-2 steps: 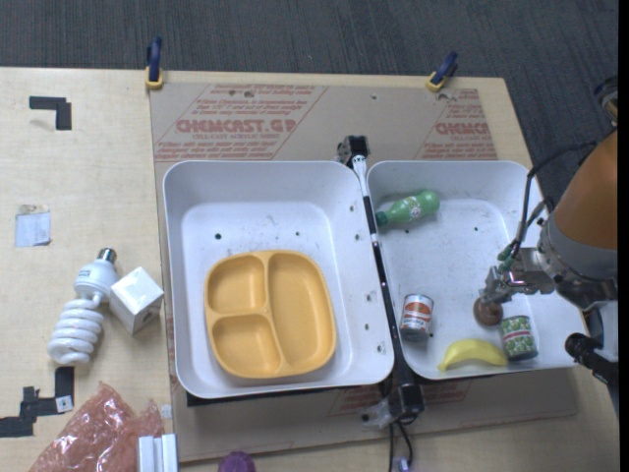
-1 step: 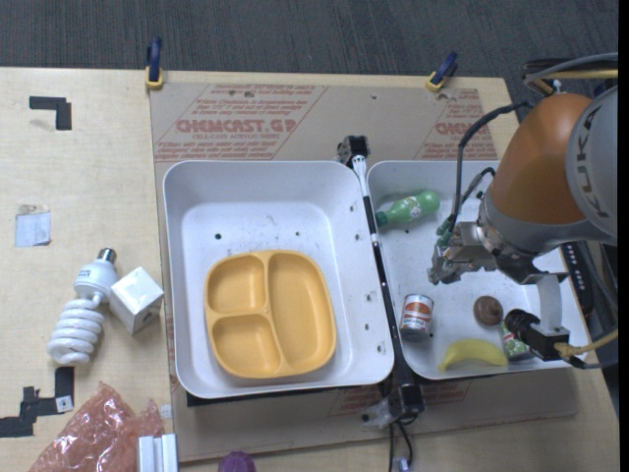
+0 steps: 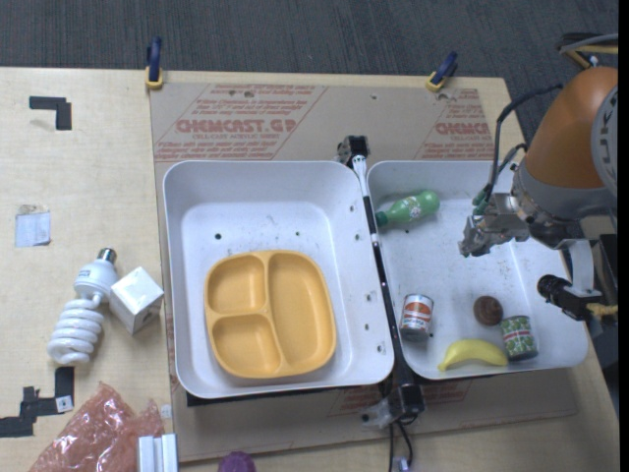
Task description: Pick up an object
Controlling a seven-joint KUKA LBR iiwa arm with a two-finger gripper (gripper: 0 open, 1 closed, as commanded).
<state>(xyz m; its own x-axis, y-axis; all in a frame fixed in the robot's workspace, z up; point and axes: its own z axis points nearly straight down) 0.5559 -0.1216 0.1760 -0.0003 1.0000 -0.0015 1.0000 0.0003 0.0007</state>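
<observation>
**Gripper hangs over the right bin, nothing in it yet**

The gripper [image 3: 476,240] hovers over the far-middle part of the right bin [image 3: 447,357], reaching in from the right. Its fingers are small and dark against the white floor, and I cannot tell how far apart they stand; nothing is visibly caught between them.

No single object is named by the task, so the nearest candidate matters most. That is the green bottle [image 3: 407,208], which lies on its side to the left of the gripper and slightly farther back, close to the wall shared by the two bins. Its long axis runs roughly left to right, tilted a little, so a grasp would probably go best across its narrow width.

The other things sit nearer to the front edge: a small can [image 3: 417,316] with a red label near the shared wall, a banana [image 3: 472,353] lying along the near wall, a brown ball [image 3: 488,310] almost straight toward the front from the gripper, and a green-labelled can [image 3: 517,337] to its right, near the banana's end.

The bin floor is smooth, white and flat, with open space around the bottle and directly under the gripper. The left bin [image 3: 187,293] holds a yellow divided plate [image 3: 268,313], well apart from the arm.
</observation>
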